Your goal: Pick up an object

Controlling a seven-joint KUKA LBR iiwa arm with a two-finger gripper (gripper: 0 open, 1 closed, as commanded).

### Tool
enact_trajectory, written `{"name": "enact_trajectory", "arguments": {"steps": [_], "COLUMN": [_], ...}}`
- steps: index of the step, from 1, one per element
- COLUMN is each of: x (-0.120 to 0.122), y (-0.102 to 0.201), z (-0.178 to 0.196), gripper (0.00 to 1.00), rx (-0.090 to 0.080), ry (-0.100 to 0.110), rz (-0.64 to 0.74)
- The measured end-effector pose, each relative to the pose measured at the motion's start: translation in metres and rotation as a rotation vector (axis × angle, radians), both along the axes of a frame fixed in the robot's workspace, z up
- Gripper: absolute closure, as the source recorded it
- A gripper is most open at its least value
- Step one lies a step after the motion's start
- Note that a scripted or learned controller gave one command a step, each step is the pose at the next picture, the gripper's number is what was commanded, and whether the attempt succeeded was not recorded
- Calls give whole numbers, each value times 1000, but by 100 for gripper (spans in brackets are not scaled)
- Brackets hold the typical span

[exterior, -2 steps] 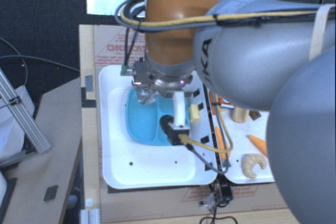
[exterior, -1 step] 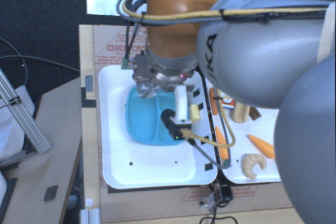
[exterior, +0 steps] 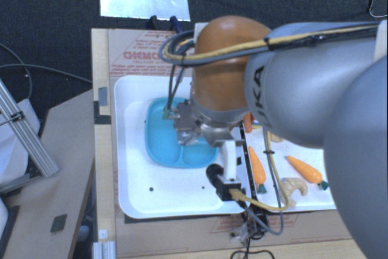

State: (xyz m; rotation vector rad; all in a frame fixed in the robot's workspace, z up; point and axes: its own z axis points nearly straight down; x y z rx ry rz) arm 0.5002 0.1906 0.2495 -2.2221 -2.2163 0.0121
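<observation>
Across the right half of the view the grey KUKA arm (exterior: 315, 88) reaches in, its orange band (exterior: 227, 63) bulging above the wrist, with yellow and black cables (exterior: 182, 48) looped along it. Below it lie two white bins; the left bin (exterior: 136, 154) holds a blue plastic tray (exterior: 159, 136) with shallow compartments, and the wrist hangs directly over that tray's right part. The gripper (exterior: 188, 130) sits at the tray, but the wrist hides its fingers, so I cannot tell how they stand. The right bin (exterior: 315, 203) holds two orange toy carrots, one (exterior: 257, 168) near the dividing wall, the other (exterior: 306, 170) further right, and a small beige piece (exterior: 293, 188) between and below them.
</observation>
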Motion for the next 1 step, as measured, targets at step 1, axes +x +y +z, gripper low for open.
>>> {"name": "enact_trajectory", "arguments": {"steps": [1], "x": [-8], "y": [-45], "z": [47], "gripper": [100], "rx": [4], "ry": [-12], "rz": [-1]}}
